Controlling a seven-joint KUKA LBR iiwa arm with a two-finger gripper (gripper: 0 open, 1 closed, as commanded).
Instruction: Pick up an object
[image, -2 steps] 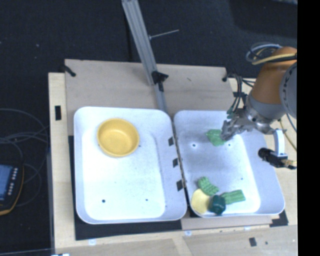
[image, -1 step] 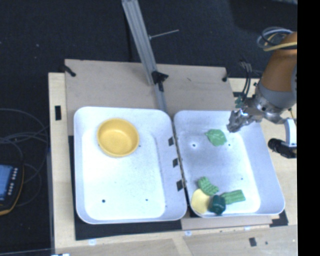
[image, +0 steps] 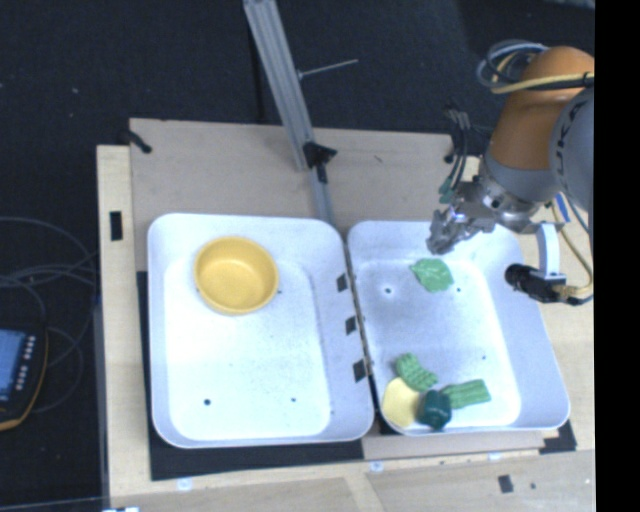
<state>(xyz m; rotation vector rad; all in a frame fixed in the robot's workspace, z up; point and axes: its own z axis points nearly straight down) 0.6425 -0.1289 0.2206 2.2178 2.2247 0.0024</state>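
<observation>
**Operator:** I have the gripper (image: 443, 237) hanging over the far end of the right bin (image: 520, 330), just beside the pale green piece (image: 432, 274). It sits a little up and to the right of that piece, and I see nothing caught in it. As for the jaws — at this slant the tip is a grey blur, so I cannot tell how wide they stand.

**Observer:** So the green piece is your target?

**Operator:** It's the nearest candidate, lying alone on the bin floor, well apart from the cluster in the near corner. That cluster — a darker green block (image: 415, 372), a yellow lump (image: 400, 402), a teal round thing (image: 435, 409) and a green bar (image: 467, 393) — is packed together and touching, so it's awkward to get at.

**Observer:** How do you expect it to handle?

**Operator:** My guess is light and probably soft or rubbery; it looks flattish with rounded, irregular edges. I'd close across its narrower width, near the middle, and come down low so it doesn't squirt out sideways.

**Observer:** And the yellow bowl (image: 236, 275)?

**Operator:** It sits in the left bin (image: 180, 400) — its thin rim is a harder grip, I judge.
</observation>
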